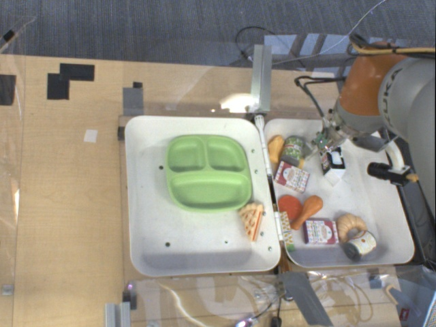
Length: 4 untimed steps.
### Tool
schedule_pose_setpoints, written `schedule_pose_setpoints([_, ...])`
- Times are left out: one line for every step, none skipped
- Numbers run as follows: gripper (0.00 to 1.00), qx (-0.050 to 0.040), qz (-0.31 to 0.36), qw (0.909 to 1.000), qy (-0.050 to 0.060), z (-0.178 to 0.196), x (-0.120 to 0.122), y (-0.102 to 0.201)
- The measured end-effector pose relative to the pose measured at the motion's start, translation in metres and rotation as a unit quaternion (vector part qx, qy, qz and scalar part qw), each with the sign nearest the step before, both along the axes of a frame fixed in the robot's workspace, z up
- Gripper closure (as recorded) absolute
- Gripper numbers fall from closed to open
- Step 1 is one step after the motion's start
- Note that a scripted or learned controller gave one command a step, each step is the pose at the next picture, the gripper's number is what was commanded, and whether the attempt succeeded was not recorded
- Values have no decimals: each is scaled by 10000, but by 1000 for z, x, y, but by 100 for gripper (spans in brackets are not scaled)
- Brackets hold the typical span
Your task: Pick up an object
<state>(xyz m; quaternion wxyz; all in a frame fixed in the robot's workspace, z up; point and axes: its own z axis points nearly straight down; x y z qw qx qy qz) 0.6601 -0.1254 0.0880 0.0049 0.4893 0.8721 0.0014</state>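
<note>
Two bins side by side: left bin, right bin. In the left bin, a divided plate, with a waffle piece at its near right corner. In the right bin, gripper at the far middle. Just left of the fingers, a can, then a small pastry. Nearer than the fingers, a carton, a drumstick, a second carton and a croissant.
</note>
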Motion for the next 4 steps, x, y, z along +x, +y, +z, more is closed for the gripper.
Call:
schedule_pose_setpoints([100, 11, 76, 10000, 29, 56, 4, 62])
schedule_pose_setpoints([100, 9, -97, 9999, 35, 13, 10, -14])
schedule_pose_setpoints([100, -9, 979, 9952, 7, -2, 12, -81])
schedule_pose_setpoints([100, 6, 105, 9999, 20, 124, -39, -40])
